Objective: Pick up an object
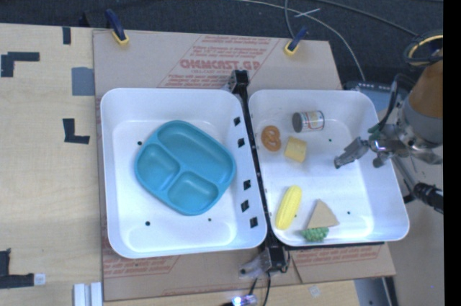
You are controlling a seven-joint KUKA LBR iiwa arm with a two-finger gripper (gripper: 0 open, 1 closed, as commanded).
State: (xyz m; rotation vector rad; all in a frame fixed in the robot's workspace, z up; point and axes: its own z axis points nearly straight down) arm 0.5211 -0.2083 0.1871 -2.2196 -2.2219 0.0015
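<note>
The right bin [360, 106] holds several small items. A little can [308, 122] lies on its side near the back, with an orange ring-shaped piece [271, 138] and a yellow cube [295, 150] left of it. A yellow corn cob [289, 207], a tan wedge [323, 214] and a small green piece [315, 233] lie near the front. My gripper [358, 160] hovers over the bin's right side, open, with nothing between its fingers. It is right of the yellow cube and apart from every item.
A blue divided plate [185, 165] lies in the left bin [115, 153]. A black divider [248, 153] separates the two bins. Both sit on a cardboard sheet [216, 60] clamped at the back. Cables run behind the bins.
</note>
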